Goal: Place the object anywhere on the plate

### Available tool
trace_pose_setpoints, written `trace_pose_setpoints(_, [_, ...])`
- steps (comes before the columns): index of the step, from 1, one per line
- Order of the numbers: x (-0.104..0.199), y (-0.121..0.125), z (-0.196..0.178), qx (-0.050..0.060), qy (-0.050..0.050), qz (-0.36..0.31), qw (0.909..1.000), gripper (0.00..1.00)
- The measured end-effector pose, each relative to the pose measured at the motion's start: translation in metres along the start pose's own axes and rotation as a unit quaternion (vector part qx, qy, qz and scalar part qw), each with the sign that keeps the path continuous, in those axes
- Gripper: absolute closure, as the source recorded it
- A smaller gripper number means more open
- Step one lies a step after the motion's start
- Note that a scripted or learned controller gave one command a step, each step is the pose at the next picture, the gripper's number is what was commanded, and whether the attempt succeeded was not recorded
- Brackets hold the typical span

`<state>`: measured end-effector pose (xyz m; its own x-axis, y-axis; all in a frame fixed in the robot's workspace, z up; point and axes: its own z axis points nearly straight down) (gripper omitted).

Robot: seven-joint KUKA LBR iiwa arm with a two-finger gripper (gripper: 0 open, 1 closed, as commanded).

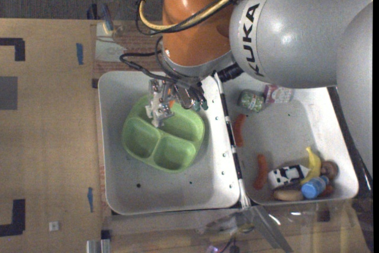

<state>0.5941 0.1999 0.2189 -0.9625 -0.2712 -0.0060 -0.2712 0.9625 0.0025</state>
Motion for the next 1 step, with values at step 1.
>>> trace_pose_setpoints(1, [0.0,-0.0004,0.0,0.0,0.0,0.0,1.0,0.0])
